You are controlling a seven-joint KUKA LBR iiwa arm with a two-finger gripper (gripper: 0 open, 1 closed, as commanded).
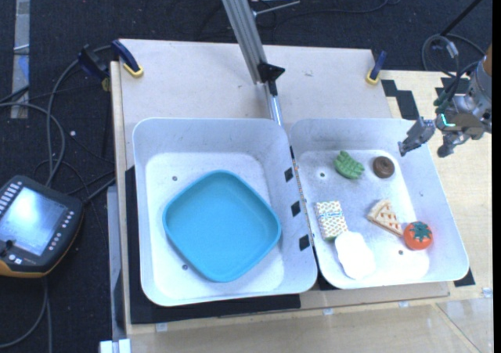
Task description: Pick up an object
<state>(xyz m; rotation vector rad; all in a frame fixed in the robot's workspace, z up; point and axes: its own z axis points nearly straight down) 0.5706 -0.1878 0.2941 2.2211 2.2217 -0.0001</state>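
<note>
The tool hangs open and empty over the right bin's far edge — nearest, the brown doughnut looks light, stiff, best pinched across its rim.

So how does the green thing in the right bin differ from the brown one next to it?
The green thing is leafy looking, elongated and lumpy, while the brown one is round and compact with a lighter spot at its centre. The green thing is somewhat larger and lies nearer the bin's middle; the brown one lies closer to the claw. Both rest untouched on the right bin floor, at its far end.
</note>
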